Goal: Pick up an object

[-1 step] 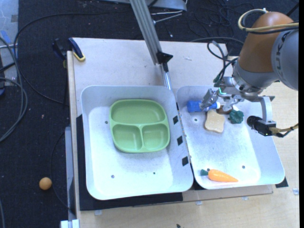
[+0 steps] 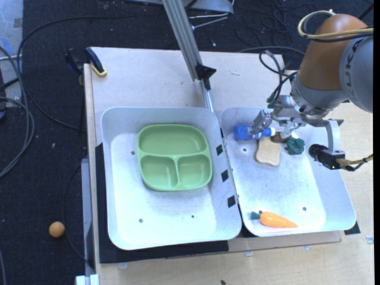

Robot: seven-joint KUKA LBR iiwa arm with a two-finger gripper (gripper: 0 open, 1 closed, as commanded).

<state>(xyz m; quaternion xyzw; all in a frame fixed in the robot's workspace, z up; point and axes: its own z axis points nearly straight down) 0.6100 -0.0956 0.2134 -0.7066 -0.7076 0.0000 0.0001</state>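
- A toy carrot (image 2: 278,219) lies nearest the camera, on the near floor of the right bin (image 2: 332,200), with its green end pointing toward the divide between the two bins and its tip toward the bin's near right corner.
- Bare white floor lies open between the carrot and the cluster of things at the bin's far end.
- At that far end a tan piece shaped like a bread slice (image 2: 268,154) rests on the floor, just beside a blue object (image 2: 243,133) on its far left and a small dark green object (image 2: 295,145) on its right.
- The gripper (image 2: 265,125) hangs low over this cluster, above the blue object and the bread slice; whether its fingers are spread or closed cannot be told from this angle, and nothing is seen held between them.
- The grey arm with its orange band (image 2: 331,51) reaches in over the right bin's far right rim.
- The left bin (image 2: 119,218) holds a green divided plate (image 2: 175,157) near its middle, with bare floor all round it, widest toward the near rim.
- The two bins' inner rims meet along a line marked with dark clips (image 2: 225,176).
- An orange ball (image 2: 56,228) sits on the dark floor, well apart from the bench on the left.
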